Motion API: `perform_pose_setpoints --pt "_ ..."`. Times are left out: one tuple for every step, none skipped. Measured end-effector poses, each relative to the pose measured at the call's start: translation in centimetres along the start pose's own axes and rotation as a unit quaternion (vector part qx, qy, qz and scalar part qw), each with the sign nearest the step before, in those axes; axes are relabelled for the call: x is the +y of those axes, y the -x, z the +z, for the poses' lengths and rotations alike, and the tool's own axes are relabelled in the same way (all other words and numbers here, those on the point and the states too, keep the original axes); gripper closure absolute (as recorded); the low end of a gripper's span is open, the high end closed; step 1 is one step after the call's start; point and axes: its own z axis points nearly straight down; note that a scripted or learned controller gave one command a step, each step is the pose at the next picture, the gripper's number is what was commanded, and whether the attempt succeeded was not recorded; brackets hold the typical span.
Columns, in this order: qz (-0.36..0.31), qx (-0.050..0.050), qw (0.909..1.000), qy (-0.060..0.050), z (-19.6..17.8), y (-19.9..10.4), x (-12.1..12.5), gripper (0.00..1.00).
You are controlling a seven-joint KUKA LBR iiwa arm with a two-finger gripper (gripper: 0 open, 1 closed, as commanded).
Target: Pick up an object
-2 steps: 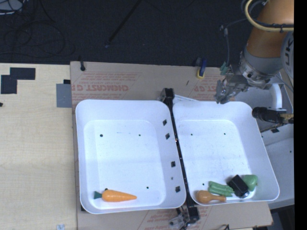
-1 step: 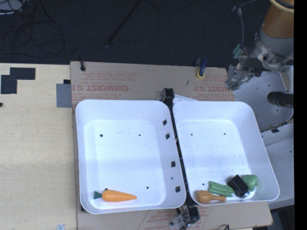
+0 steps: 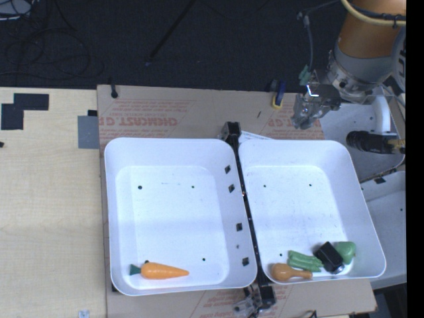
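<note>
Cardboard covers the table under two white bins. Our gripper hangs beyond the right bin (its spread we cannot tell). The toys lie well below it: we should descend squarely over the black block. Mirrored print reads "CHEMCRST."

Plenty of room in both bins, clutter only along the bottom

Left bin has just 1 carrot at its lower-left edge. Right bin is open floor except 4 items bunched at lower right: orange gourd, green pod, black block, green piece.
</note>
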Motion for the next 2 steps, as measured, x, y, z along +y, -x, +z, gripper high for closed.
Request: perform_pose_setpoints --pt "0.000 0.000 1.0000 0.001 -1.1 -4.1 0.0 1.00" --pt "0.002 -0.001 1.0000 -0.001 1.2 -1.9 -1.9 1.00"
